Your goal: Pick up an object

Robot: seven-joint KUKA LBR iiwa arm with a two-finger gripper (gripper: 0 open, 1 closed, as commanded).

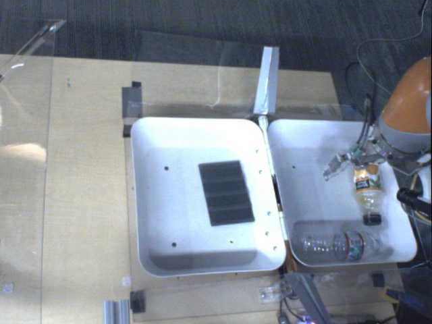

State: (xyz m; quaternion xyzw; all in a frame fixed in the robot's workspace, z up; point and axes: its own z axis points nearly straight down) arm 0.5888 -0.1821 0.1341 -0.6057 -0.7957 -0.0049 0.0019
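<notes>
Lying in the right bin (317, 140), a small clear bottle (368, 194) with an orange-and-dark label and a black cap points its cap toward the bin's near edge; its other end sits right under the gripper (354, 157). Whether the bottle is between the fingers cannot be told, since the gripper's metal parts overlap it at that end and hide the contact. Whether the fingers are spread or pressed together cannot be told either. A pale metal piece juts from the gripper toward the bin's middle, above the white floor.

Nearer the front edge of the same bin, a larger clear plastic bottle (334, 245) lies on its side along the front wall, with a blue and red label band near its right end. It is apart from the small bottle, just in front of its cap.

The arm (408, 106) comes in over the bin's right edge, its orange band rounded and bright above the grey wrist, with dark cables trailing beside it.

The left bin (152, 181) touches the right bin along their shared wall. A dark ribbed rectangular block (226, 193) lies flat near its middle, slightly turned.

Both bins rest on the pale wooden bench (67, 194), toward its right side. A clear upright panel stands along the bench's far edge behind the bins.
</notes>
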